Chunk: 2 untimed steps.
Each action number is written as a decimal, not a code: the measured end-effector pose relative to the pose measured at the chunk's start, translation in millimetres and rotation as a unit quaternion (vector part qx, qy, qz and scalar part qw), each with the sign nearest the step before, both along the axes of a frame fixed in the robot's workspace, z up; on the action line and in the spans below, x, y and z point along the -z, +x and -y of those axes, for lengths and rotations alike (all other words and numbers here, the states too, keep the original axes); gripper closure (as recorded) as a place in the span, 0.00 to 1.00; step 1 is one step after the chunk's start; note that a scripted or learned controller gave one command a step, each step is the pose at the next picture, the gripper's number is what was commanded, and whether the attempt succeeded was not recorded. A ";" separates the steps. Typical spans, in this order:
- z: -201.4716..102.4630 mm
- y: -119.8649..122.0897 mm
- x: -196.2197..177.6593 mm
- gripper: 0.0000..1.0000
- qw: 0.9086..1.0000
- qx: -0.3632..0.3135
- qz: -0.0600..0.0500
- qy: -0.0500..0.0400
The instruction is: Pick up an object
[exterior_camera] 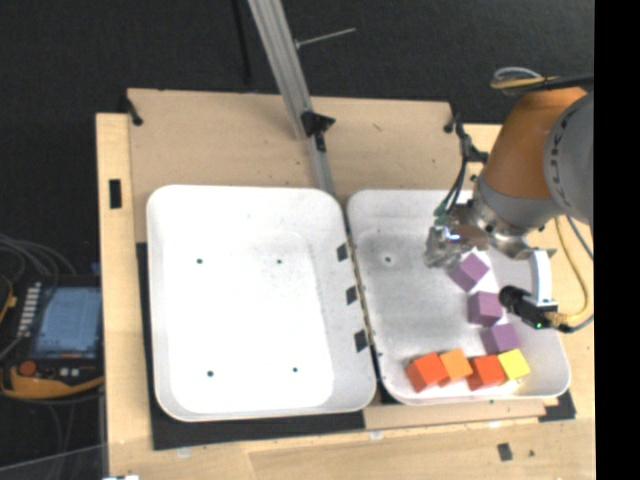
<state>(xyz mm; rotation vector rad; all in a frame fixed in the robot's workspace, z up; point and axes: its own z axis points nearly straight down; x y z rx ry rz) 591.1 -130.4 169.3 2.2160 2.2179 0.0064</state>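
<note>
My gripper (447, 246) hangs low over the upper middle of the right bin (400, 298), under the orange-banded wrist. A purple block (469, 269) lies tilted just to its lower right, touching or nearly touching the fingers. Two more purple blocks (485, 307) (500, 336) sit below it along the bin's right side. Along the bin's front edge stand a red-orange block (428, 370), an orange block (455, 364), a red block (487, 370) and a yellow block (514, 364). I see nothing between the fingers.
The left bin (250, 298) lies beside the right one, with a row of black clips (353, 293) along the seam. A slanted metal pole (285, 63) rises behind the bins. A black cable plug (525, 305) hangs off the wrist over the right rim.
</note>
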 end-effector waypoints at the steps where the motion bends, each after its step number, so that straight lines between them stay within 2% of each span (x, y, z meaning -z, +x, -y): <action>1: 4.4 -3.3 -63.2 1.00 1.000 -0.001 0.001 0.000; 2: 5.4 -2.6 -66.0 1.00 1.000 -0.002 -0.002 0.000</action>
